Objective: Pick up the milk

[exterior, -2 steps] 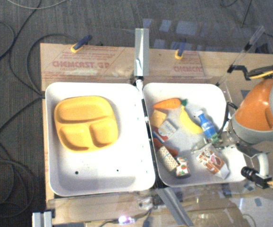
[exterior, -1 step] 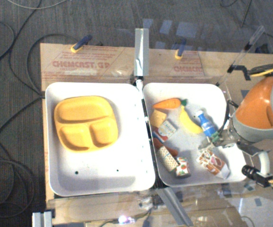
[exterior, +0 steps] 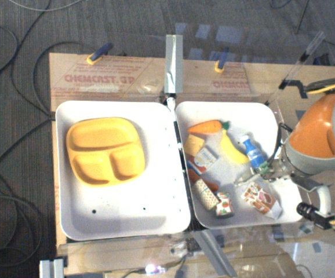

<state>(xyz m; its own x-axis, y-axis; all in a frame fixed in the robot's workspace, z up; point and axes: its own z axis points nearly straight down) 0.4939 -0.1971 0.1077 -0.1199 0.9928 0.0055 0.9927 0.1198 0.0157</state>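
Tool: the tool (exterior: 265, 169) sits low at the right side of the right bin (exterior: 237, 105); whether it is released or clenched cannot be told.
Beside it: a blue bottle (exterior: 252, 151) touches or nearly touches it on the far-left; a red-and-white packet (exterior: 260, 199) lies just near of it.
Milk: probably the small gable-top carton (exterior: 224, 205), by the bin's near wall, left of the tool and apart from it.
Handling: likely light, stiff card with smooth walls that dent.
Hold: across its flat sides, mid-body.
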